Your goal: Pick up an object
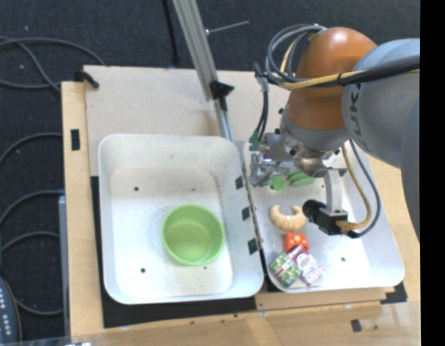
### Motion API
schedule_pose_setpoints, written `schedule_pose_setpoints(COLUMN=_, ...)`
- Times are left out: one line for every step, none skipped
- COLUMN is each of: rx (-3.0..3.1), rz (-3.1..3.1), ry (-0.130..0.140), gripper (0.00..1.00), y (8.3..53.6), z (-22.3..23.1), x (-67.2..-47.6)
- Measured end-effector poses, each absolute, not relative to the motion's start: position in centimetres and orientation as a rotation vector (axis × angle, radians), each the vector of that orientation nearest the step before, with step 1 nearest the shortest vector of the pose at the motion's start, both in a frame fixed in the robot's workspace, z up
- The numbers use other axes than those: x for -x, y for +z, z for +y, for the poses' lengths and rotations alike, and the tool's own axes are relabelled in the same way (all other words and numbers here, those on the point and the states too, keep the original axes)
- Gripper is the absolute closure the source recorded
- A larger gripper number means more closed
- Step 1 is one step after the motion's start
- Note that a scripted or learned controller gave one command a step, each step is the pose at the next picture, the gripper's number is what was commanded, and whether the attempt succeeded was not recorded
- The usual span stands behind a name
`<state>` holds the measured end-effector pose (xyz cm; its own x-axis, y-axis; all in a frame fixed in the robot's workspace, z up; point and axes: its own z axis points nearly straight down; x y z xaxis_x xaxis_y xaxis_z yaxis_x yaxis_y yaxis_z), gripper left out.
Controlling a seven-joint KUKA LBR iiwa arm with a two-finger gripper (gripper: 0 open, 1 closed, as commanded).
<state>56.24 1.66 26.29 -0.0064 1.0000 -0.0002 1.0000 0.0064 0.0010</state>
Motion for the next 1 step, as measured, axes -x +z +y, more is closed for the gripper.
schedule_pose_setpoints(rx=-2.213, rz=2.231, ry=0.003, gripper=1.0, y=26.73, z=7.17, x=-57.08)
